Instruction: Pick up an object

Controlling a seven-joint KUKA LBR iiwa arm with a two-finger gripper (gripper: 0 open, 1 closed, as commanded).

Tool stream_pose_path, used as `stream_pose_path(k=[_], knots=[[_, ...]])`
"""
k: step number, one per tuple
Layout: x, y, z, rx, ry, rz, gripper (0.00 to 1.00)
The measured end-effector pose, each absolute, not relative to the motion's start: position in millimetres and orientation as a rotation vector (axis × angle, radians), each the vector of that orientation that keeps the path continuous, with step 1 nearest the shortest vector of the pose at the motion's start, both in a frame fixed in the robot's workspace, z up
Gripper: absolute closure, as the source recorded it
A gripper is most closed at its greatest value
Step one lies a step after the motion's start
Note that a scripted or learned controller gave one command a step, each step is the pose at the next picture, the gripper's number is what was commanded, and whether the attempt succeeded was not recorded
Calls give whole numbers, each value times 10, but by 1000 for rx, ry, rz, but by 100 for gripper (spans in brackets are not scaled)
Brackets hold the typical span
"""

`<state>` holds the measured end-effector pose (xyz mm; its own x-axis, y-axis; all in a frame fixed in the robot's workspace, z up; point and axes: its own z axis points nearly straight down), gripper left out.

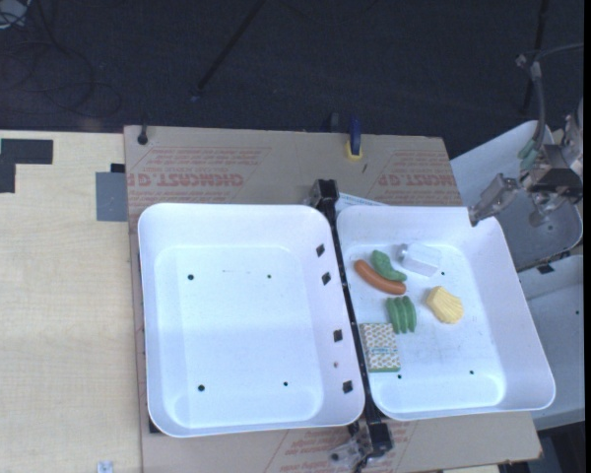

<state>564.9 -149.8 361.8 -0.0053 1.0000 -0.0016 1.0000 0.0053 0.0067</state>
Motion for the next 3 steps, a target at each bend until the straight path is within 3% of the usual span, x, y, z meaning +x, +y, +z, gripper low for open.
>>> stream_pose_path(k=[1, 2, 3], knots=[[5303, -1655, 1777, 2232, 2228, -11, 0], [5920, -2146, 2071, 2217, 2219, 1, 0], [5287, -2062, 825, 2227, 2226, -5, 0]])
